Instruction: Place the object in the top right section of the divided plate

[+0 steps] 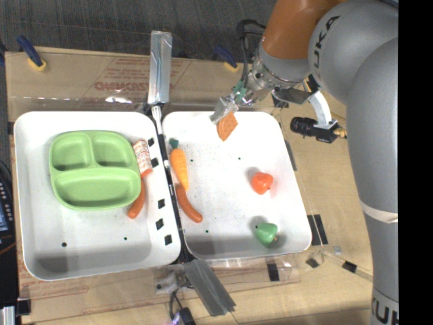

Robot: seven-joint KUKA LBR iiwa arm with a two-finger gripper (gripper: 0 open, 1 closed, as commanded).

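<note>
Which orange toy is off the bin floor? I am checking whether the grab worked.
The flat orange piece hanging at the gripper, over the right bin's far edge. The carrot, the sausages and the tomato-like toy all lie in the bins.

Fixed overhead camera, slanting down on both bins [34,249].

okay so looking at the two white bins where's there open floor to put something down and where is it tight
Open: the middle of the right white bin, between the orange toy carrot and the red toy tomato; and the left white bin's front strip, below the green divided plate. Tight: the divider side, where the carrot, a brown sausage, an orange sausage and a small labelled tube crowd together.
</note>
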